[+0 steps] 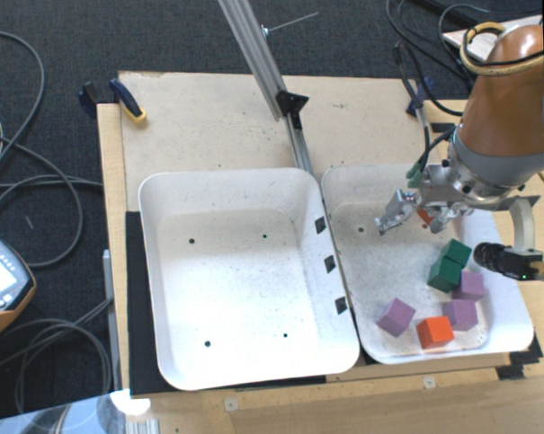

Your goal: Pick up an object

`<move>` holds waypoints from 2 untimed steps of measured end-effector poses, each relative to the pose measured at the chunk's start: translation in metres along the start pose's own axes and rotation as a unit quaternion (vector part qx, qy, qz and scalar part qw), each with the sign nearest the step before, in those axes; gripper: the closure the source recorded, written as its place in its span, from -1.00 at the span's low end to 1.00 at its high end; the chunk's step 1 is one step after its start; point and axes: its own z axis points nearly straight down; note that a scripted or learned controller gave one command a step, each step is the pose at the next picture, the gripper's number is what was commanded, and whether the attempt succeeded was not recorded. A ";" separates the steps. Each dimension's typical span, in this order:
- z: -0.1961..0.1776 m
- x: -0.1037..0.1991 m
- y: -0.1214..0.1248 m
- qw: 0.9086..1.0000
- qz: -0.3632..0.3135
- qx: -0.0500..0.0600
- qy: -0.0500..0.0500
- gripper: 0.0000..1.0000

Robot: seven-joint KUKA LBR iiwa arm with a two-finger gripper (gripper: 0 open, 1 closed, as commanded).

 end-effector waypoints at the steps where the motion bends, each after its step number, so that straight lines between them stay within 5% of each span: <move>1: -0.133 -0.035 -0.037 1.000 0.000 -0.011 -0.002 -1.00; 2: -0.303 -0.063 -0.038 1.000 -0.001 -0.011 -0.002 -1.00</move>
